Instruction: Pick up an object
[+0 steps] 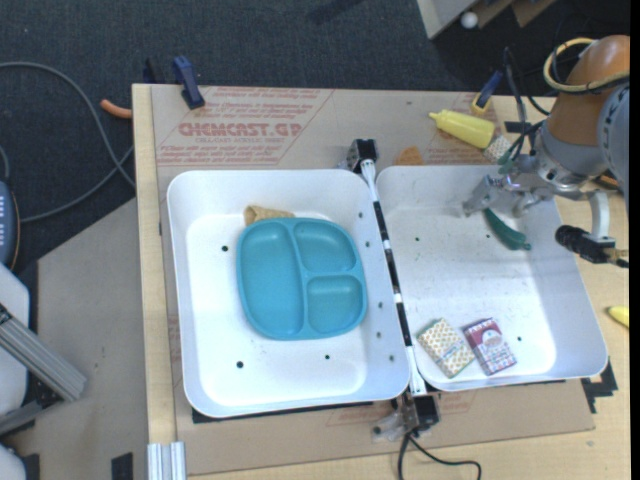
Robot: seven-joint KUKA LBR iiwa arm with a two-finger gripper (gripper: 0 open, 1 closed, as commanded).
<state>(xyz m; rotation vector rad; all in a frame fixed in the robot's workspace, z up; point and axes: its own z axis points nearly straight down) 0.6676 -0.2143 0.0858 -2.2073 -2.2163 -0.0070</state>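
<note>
- The grey pincer (497, 211) hangs low at the far end of the right white bin (560, 298); I cannot tell its state
- The candidates, a tan patterned packet (445, 347) touching a red-and-white packet (490, 345), lie at that bin's near edge, well apart from it
- A divided teal plastic tray (300, 276) fills the left white bin (200, 298)
- Risk: both packets lie flat and pressed together, so a descent may nudge one aside or grab both

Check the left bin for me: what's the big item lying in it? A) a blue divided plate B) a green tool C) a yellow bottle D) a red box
A: a blue divided plate with three compartments lies in the left bin, covering most of a tan item at its far edge.
</note>
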